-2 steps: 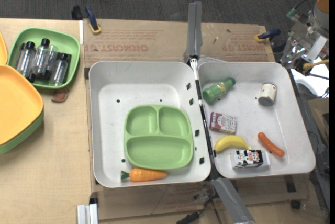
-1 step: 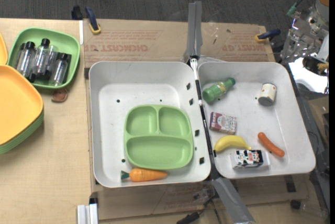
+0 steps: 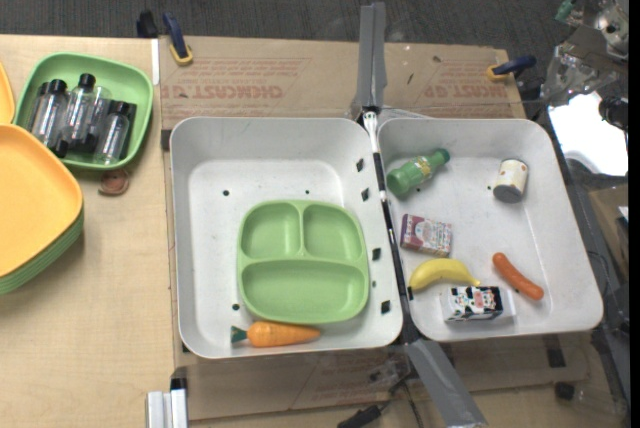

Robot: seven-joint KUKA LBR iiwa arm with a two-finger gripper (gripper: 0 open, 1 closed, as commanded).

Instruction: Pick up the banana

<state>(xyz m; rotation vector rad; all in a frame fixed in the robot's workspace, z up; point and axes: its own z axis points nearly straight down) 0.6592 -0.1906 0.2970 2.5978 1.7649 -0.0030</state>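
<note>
A yellow banana [image 3: 443,272] lies in the right bin [image 3: 560,216], near its front left. It sits between a pink box [image 3: 426,235] behind it and a black-and-white carton [image 3: 477,304] in front of it. My gripper [image 3: 580,74] hangs at the far right, beyond the right bin's back right corner and well away from the banana. Nothing shows in it.
The right bin also holds a green bottle [image 3: 417,171], a small can [image 3: 510,180] and a red sausage [image 3: 517,277]. The left bin [image 3: 200,216] holds a green divided plate [image 3: 302,262] and a carrot [image 3: 278,334]. A green tray of bottles [image 3: 85,111] and yellow plates [image 3: 30,206] sit far left.
</note>
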